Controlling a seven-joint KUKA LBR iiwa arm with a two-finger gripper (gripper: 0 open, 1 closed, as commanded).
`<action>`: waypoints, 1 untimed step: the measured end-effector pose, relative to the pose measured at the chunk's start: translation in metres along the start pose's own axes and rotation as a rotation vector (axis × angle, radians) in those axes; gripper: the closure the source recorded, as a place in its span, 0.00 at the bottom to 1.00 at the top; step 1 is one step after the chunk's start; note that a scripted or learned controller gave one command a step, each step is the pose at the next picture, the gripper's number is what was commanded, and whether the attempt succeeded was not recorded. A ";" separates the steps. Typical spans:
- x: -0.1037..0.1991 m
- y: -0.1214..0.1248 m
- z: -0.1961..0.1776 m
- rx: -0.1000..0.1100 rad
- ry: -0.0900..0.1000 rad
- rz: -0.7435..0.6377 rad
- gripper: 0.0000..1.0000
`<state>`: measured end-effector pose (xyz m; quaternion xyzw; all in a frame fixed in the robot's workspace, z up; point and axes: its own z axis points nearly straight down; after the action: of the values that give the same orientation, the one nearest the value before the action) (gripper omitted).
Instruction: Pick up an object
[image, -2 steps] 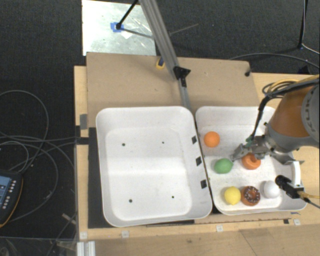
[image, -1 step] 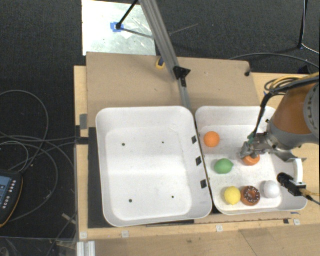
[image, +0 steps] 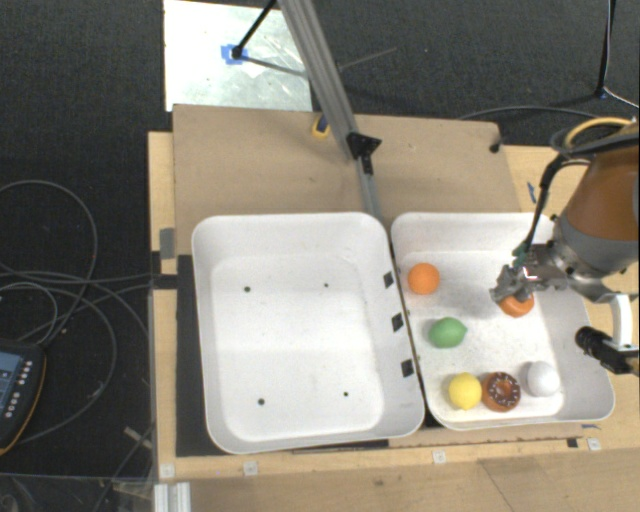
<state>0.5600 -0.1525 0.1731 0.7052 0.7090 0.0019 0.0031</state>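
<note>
Brown board covers the bench (image: 250, 160), and we see two white bins on it. We see the left bin (image: 215, 250) on one side and the right bin (image: 470, 228) touching it on the other. The grey and orange arm (image: 600, 205) comes in over the right bin. Its gripper (image: 516, 288) is down low, right on top of a small orange thing (image: 518, 306) near the bin's right side. We cannot tell how the gripper is set or if it holds that thing. We also see an orange ball (image: 424, 278), a green ball (image: 447, 332), a yellow ball (image: 464, 391), a brown donut (image: 501, 391) and a white ball (image: 542, 379).
</note>
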 end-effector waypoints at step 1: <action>0.000 0.002 -0.031 0.002 0.000 0.000 1.00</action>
<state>0.5614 -0.1528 0.2045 0.7052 0.7090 0.0013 0.0023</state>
